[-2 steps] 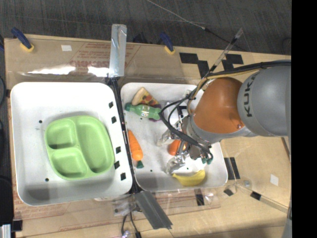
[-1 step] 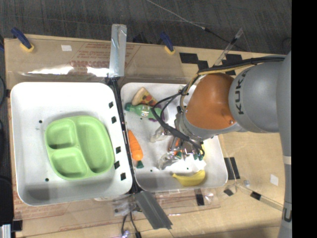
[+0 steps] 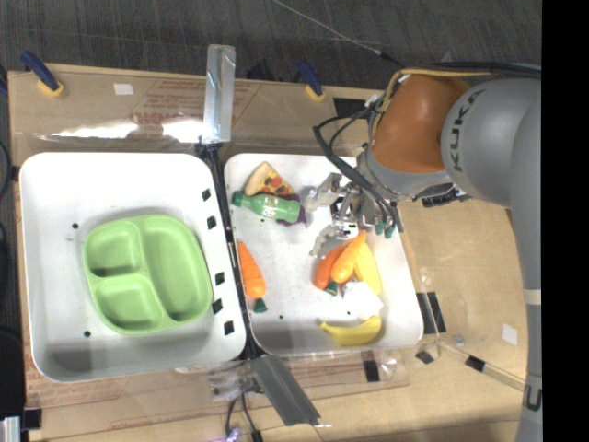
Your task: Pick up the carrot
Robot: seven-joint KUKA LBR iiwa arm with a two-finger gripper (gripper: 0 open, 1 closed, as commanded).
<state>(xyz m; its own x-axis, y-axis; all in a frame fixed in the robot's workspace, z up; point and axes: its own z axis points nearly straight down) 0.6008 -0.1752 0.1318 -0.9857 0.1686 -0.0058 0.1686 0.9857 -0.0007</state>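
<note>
An orange carrot (image 3: 249, 267) with a green stem end lies along the left wall of the right bin (image 3: 285, 325). A second orange piece with a green end (image 3: 326, 272) lies in a cluster with an orange-yellow piece (image 3: 348, 257) and a yellow one (image 3: 369, 269) at the bin's right side. My gripper (image 3: 328, 217) hangs just above and behind that cluster, its two metal fingers apart with nothing between them. It is well right of the carrot by the left wall.
The right bin also holds a pizza slice (image 3: 266, 180), a green bottle (image 3: 271, 207) and a banana (image 3: 353, 331). A green divided plate (image 3: 145, 272) sits in the left bin (image 3: 46, 191). Cables hang by the wrist.
</note>
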